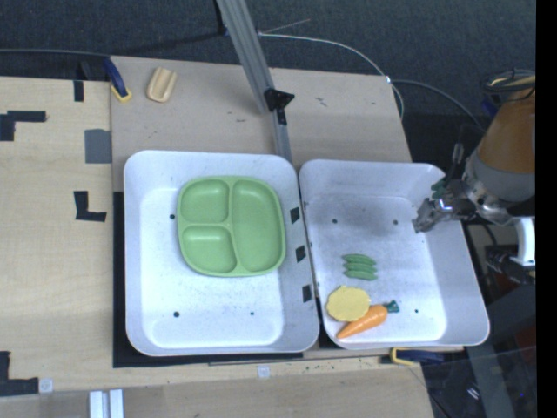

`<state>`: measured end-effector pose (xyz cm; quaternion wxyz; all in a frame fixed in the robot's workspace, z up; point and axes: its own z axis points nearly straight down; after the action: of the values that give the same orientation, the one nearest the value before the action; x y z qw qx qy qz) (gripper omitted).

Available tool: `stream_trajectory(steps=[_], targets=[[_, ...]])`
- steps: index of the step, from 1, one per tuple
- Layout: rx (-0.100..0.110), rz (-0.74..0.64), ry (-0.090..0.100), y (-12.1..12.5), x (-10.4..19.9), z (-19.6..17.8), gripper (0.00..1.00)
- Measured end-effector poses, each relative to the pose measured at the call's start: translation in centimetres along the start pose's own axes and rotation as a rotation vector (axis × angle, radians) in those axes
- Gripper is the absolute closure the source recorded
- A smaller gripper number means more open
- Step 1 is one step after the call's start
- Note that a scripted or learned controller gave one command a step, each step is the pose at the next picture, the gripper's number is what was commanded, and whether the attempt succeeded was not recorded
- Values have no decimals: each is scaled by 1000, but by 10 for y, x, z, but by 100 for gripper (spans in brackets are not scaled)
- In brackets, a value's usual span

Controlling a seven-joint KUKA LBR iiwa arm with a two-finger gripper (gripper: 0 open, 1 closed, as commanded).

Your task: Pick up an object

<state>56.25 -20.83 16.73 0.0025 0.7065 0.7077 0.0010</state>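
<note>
While the gripper (424,219) hangs over the right bin's (452,312) right edge, whether it is parted or closed I cannot tell, bare floor lies left of it; near the front sit green beans (359,266), a yellow disc (348,303) and carrot (364,320); the left bin (148,320) holds a green plate (232,225)

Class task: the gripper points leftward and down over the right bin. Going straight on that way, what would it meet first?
Probably the bare floor of the right bin, ahead of the gripper; the green pea pods lie nearer the camera. Depth is unclear.
</note>
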Motion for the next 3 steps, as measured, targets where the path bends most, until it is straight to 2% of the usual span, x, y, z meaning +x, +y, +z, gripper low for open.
stream_trajectory(steps=[1,3], targets=[[0,0,0,2,0,-53,100],[7,-5,4,28,110,-37,100]])
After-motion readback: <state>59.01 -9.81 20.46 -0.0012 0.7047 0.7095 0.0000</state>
